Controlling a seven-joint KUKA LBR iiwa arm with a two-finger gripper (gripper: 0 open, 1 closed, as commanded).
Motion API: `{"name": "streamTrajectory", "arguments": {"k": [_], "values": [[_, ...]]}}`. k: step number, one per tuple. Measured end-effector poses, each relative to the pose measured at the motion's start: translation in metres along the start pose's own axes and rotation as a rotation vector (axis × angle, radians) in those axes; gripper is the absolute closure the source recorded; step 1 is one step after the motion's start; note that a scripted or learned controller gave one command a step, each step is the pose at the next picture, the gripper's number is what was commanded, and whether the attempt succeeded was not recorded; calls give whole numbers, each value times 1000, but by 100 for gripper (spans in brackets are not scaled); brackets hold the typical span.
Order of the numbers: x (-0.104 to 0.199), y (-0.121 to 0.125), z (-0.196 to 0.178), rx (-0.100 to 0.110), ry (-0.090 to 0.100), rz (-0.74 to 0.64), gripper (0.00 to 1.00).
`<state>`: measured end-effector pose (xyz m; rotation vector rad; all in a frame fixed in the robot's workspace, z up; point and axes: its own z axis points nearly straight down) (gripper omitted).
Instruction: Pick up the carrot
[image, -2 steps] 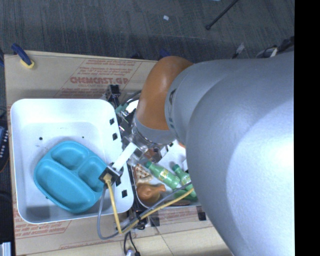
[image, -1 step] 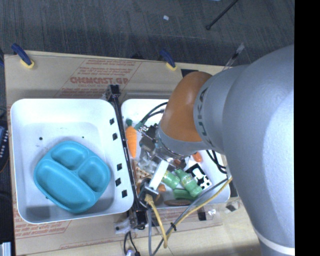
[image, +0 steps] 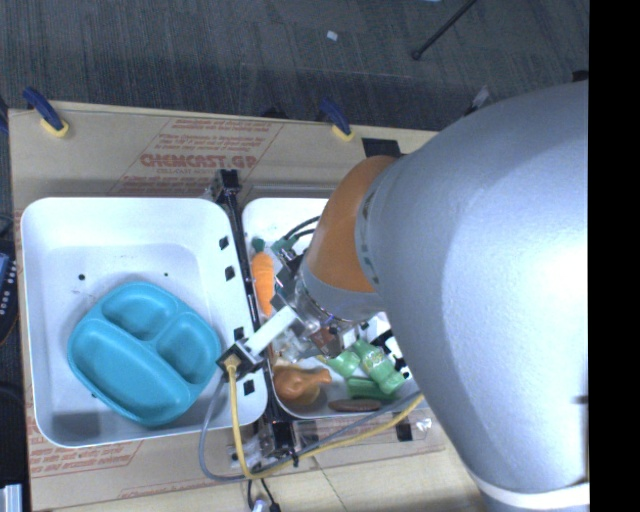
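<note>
Camera view: the smooth orange tapered carrot (image: 262, 280) lies upright in frame at centre, hard against the left wall of the right-hand shallow white plastic bin (image: 290, 212), with the gripper (image: 300, 325) low just to its right; can't tell how its claw is set, the wrist hides it. Risk: wall contact leaves little room for a fingertip, so the slick, rounded carrot may roll or squirt out. Glossy teal three-compartment plate (image: 145, 350) sits lower left, green pieces (image: 375, 368) and brown drumstick-shaped toy (image: 300, 381) crowd lower centre.
</note>
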<state>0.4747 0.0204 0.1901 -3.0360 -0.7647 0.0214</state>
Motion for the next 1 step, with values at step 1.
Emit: {"name": "streamTrajectory", "arguments": {"k": [1], "values": [[79, -21, -49, -8, 6, -119, 100]]}}
